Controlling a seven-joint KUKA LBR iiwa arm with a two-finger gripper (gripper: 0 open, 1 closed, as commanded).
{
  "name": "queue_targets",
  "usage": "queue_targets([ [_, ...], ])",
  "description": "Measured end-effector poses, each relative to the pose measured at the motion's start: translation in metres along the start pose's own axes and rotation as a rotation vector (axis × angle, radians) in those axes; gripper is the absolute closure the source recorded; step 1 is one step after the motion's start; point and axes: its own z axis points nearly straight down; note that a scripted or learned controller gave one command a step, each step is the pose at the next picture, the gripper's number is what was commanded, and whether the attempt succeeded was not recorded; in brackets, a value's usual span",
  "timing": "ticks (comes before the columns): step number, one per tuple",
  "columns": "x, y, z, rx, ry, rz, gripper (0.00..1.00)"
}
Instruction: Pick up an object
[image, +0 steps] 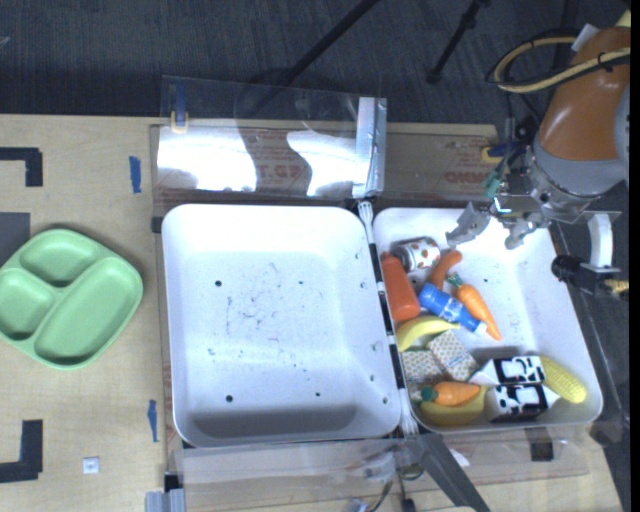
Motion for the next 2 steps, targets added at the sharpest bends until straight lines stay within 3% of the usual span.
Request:
queue_targets([
  [1, 0.022, 0.051, 0.045, -0.004, -0.001, 0.2, 0.0],
  [2, -0.02, -0.005, 0.058, 0.0, 0.0, 0.124, 0.0],
])
